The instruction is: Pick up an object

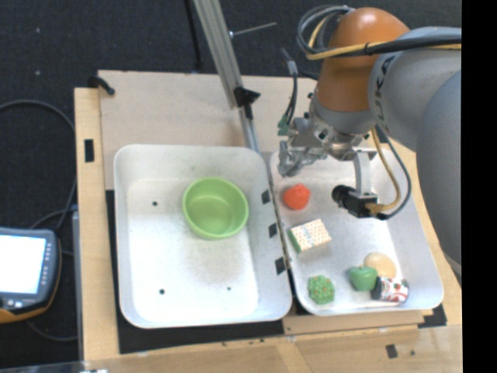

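The gripper (293, 160) hangs over the upper left corner of the right bin (423, 247), close to the wall shared with the left bin (140, 231); whether it is open or closed cannot be told from this angle, and nothing is seen between its tips. Just below it, apart from it, an orange-red ball (296, 197) lies on the bin floor. Further down sits a pale patterned block with a green edge (310, 235). Along the bin's lower edge lie a green knobbly ball (321, 288), a green rounded toy (362, 277), a beige rounded piece (380, 263) just above it, and a small red-and-white thing with a dark end (390, 289). In the left bin a light green bowl (215, 207) stands upright. A screen device (26, 266) rests off the bench at far left
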Available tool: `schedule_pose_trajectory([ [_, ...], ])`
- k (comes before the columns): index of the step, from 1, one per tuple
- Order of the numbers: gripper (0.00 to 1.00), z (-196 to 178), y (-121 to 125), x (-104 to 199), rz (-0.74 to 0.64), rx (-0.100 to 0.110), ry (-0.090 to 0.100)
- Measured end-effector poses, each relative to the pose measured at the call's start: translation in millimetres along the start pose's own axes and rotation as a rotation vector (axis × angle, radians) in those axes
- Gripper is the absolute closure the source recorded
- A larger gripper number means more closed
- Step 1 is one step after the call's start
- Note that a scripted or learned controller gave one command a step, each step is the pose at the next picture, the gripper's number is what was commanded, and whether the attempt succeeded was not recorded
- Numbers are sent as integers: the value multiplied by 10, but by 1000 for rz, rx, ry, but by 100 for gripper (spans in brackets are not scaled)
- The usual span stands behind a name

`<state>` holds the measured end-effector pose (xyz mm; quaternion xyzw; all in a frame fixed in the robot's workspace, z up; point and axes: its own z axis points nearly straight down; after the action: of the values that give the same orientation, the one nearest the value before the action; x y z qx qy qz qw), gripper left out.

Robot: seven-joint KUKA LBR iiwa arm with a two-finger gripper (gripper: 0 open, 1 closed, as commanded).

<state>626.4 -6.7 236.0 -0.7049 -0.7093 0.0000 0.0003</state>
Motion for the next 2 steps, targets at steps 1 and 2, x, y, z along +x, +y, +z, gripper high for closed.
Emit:
schedule_pose_trajectory([
  [1,100,-113,-89,507,-2,-1,2],
  [2,100,-76,-95,937,0,-1,1],
])
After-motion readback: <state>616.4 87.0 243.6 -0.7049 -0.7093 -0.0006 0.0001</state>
